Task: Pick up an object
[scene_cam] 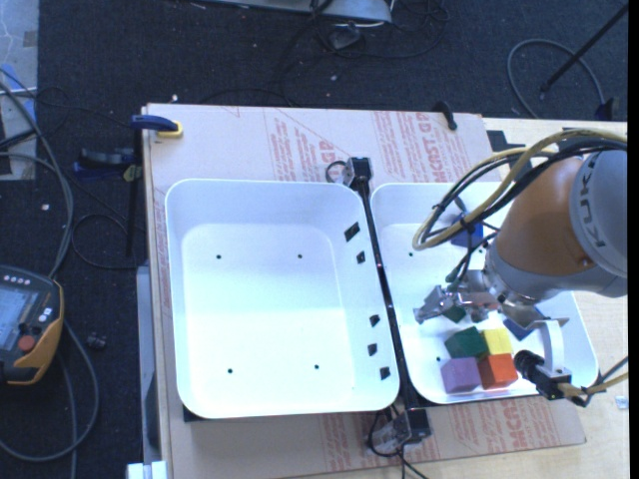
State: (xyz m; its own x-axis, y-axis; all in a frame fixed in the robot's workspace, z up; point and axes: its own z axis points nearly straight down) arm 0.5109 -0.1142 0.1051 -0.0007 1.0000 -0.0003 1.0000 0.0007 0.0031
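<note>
We see the arm [559, 233] over the right bin [409, 267], left bin [260, 297] beside it. Gripper [451, 307] hangs just above 4 blocks near the front: green [465, 343], yellow [497, 340], purple [459, 374], orange [496, 369]. Can't tell its grip.

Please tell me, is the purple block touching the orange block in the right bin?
Touching. In the camera view the purple block and the orange block sit side by side in the right bin, their facing edges meeting with no white floor showing between them.
</note>
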